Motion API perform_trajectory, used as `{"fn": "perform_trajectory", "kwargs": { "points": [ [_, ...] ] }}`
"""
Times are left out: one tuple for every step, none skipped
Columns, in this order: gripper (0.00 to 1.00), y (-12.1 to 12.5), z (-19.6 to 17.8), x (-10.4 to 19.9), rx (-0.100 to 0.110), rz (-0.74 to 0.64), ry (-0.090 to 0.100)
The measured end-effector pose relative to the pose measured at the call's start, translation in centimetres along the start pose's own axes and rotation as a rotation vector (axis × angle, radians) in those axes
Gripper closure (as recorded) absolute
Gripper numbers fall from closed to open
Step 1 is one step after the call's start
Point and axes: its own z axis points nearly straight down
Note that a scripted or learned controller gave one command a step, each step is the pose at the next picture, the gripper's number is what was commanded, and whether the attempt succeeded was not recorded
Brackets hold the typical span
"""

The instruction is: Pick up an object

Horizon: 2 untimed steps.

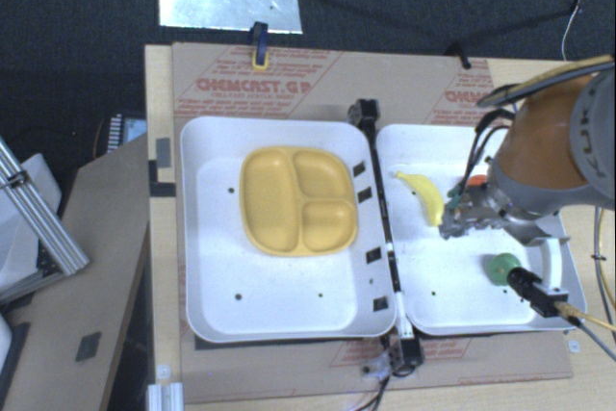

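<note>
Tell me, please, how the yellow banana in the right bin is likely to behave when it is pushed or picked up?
The banana is curved and narrow, so a push would probably spin it on the right bin. It looks smooth, perhaps plastic, so probably light, stiff and somewhat slippery. The pincer sits beside it.

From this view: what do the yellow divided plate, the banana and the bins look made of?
Yellow divided plate: likely moulded plastic; uniform colour, soft sheen, rounded compartments.
Banana: probably a plastic toy; even yellow, smooth, though too small to be sure.
Left bin and right bin: white plastic by look, semi-gloss with rounded corners.
</note>
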Motion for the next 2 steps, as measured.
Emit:
{"fn": "perform_trajectory", "kwargs": {
  "points": [
    [1.0,0.9,-4.8,0.6,-0.002,-0.001,0.0],
    [1.0,0.9,-9.0,0.7,-0.001,-0.001,0.0]
  ]
}}
